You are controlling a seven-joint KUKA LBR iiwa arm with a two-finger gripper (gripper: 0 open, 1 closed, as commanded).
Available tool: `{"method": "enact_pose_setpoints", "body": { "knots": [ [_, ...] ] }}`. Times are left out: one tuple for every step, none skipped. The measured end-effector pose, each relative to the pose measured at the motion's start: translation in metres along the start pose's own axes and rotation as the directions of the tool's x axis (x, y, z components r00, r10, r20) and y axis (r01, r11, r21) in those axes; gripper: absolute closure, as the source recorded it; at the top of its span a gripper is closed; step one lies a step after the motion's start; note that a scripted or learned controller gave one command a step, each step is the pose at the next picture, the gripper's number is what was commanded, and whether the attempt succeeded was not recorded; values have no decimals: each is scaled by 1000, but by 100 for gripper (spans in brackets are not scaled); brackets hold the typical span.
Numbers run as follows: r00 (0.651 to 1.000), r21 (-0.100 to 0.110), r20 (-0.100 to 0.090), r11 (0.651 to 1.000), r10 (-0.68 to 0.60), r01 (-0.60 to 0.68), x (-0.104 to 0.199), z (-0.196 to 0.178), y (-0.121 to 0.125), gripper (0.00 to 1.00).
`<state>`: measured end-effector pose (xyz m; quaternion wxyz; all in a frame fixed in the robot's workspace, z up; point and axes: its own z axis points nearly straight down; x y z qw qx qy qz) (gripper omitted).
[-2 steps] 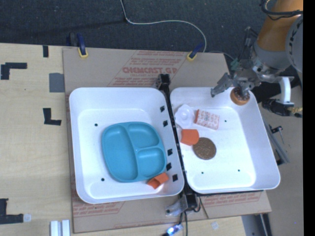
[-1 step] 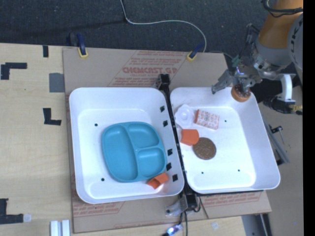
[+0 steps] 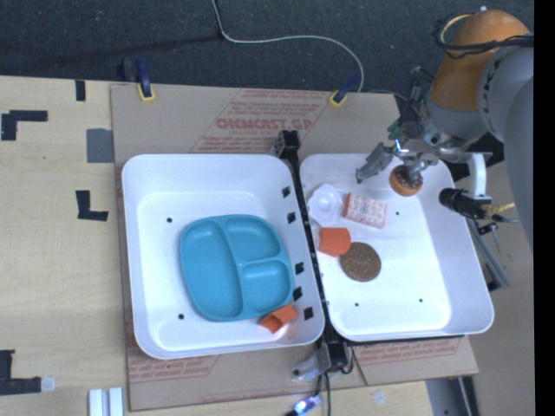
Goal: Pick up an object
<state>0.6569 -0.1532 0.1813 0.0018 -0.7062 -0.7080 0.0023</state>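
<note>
Two shallow white bins sit side by side on a brown cardboard sheet [image 3: 260,120] in the middle of the frame. The left bin [image 3: 147,232] holds a teal divided plate [image 3: 236,265] lying flat at its centre, and a small orange piece [image 3: 277,319] rests just below the plate's lower right corner, near the bin's lower right wall.

The right bin [image 3: 434,293] holds a cluster of things in its upper left part: a clear plastic cup [image 3: 325,201] near the dividing wall, a small white packet with red print [image 3: 365,210] just to its right, an orange block [image 3: 335,240] below the cup, and a brown round disc [image 3: 361,263] touching the block's lower right side.

The grey arm with its orange band [image 3: 473,55] comes in from the upper right of the frame. The gripper [image 3: 401,170] hangs over the upper part of the right bin — a small round brown object [image 3: 405,181] sits right at its tip, above and to the right of the packet. Whether the fingers are open, closed or clamped on that brown object cannot be told from this angle.

A white cable [image 3: 286,37] runs across the dark floor at the top of the frame.
</note>
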Motion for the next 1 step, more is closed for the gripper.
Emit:
{"method": "enact_pose_setpoints", "body": {
  "knots": [
    [1000,-1,1,1000,0,0,2,54,10,0]
  ]
}}
